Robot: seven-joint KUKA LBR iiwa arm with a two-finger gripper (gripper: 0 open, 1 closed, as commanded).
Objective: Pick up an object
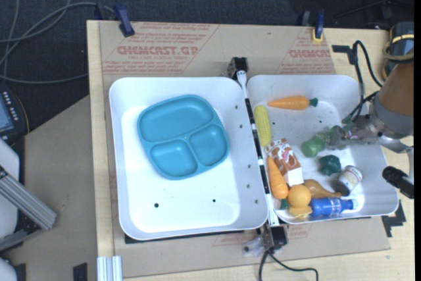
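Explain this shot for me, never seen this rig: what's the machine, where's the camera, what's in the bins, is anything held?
One fixed camera looks down at a slant on a bench. The grey robot arm with an orange band reaches in from the right; its claw sits low in the right bin, beside a green toy vegetable. Whether it grips anything is unclear. That bin also holds a toy carrot, corn cob and blue bottle. The left bin holds a blue divided plate.
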